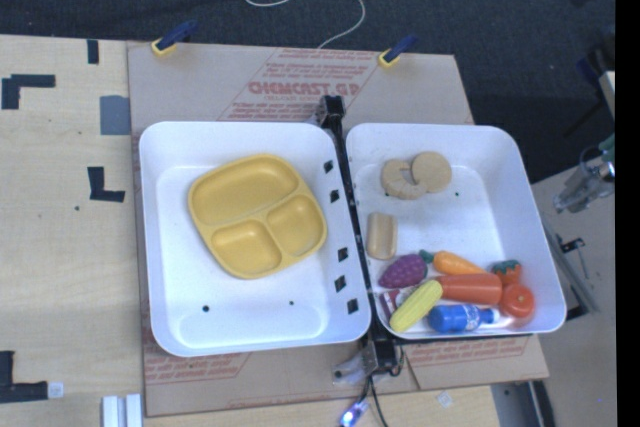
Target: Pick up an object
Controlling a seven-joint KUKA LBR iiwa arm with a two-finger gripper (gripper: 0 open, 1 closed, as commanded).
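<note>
Gripper (598, 173) sits at the far right edge of the camera view, outside the right bin (505, 147), well apart from the objects; too small and blurred to tell its state, and nothing is seen held.

Candidate objects all lie in the right bin. Along its near wall is a tight cluster: purple grapes (404, 269), yellow corn (415, 304), orange carrot (457, 264), red sausage-like piece (470, 289), tomato (517, 300), blue bottle (455, 318).

The tan bread slice (381, 236) lies alone near the divider — judged the easiest pick. It looks like rigid, light toy plastic, smooth and possibly slippery; grip across its short sides.

The round biscuits (416, 175) sit further back. The left bin (160, 215) holds a yellow divided tray (257, 213) — broad, shallow, awkward for two fingers.
</note>
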